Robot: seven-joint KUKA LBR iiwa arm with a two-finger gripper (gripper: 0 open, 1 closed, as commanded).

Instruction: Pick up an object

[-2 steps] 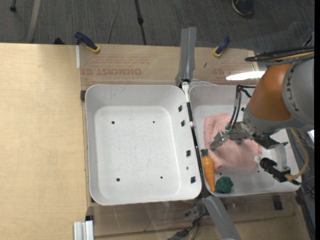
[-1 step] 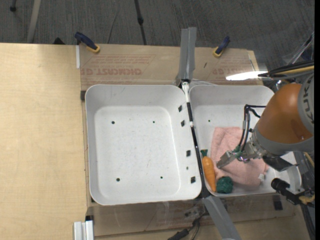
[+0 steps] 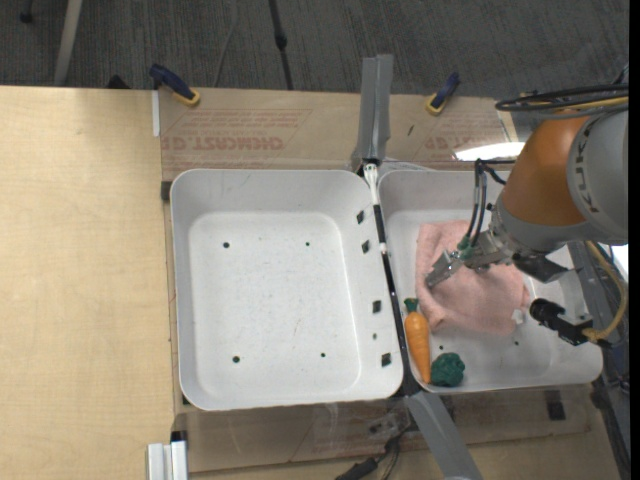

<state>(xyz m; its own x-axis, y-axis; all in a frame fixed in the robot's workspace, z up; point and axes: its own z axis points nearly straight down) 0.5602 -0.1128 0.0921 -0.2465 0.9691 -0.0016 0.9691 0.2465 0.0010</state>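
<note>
In the right bin (image 3: 575, 368), a green lump (image 3: 447, 368) lies nearest beside an orange carrot (image 3: 417, 340), and beyond them the gripper (image 3: 447, 268), fingers spread apart and holding nothing, hangs over a pink cloth (image 3: 480, 293)

Both bins are white: the left bin (image 3: 200, 268) carries fine dark speckles and a few black dots; the right bin (image 3: 500, 368) holds a pale pink cloth (image 3: 490, 293), an orange carrot (image 3: 417, 343) with a green top, and a dark green object (image 3: 447, 369). The desk (image 3: 80, 268) is light tan wood. The arm (image 3: 570, 183) is grey with an orange band. Two blue-and-yellow clamps (image 3: 172, 83) sit at the desk's far edge.
</note>
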